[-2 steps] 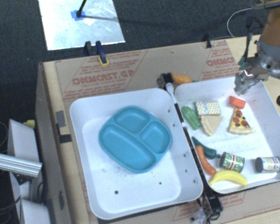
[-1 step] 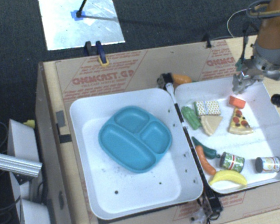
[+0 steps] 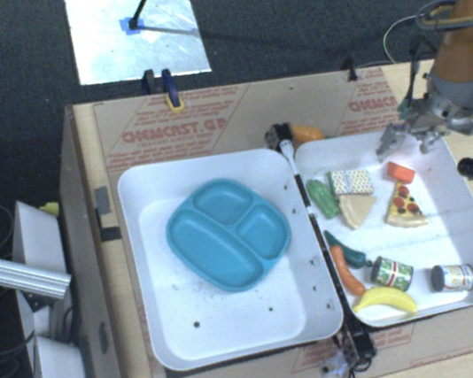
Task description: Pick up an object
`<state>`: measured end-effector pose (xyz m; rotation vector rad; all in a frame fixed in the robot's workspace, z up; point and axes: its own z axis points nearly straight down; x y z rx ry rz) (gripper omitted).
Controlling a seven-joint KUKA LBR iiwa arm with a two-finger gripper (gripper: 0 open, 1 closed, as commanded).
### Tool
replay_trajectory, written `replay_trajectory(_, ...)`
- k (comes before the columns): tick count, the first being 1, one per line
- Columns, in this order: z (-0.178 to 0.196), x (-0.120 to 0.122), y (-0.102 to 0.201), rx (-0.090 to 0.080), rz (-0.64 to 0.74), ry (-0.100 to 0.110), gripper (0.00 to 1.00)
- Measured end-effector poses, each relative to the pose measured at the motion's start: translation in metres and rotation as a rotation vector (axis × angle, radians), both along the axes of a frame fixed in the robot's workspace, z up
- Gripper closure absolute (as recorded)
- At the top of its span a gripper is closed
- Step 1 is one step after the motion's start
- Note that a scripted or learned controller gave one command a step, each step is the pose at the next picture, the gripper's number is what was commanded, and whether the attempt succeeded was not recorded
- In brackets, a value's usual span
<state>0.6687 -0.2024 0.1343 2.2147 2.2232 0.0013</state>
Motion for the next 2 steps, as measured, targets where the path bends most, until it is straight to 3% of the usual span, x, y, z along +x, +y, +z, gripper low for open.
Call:
replay_trajectory(1,-0.050,-0.019,-0.004,0.001,-0.002,0.002,0.00)
replay_trajectory(2,-0.038,-0.018,-0.004,-0.001,0.002,-0.002,1.00)
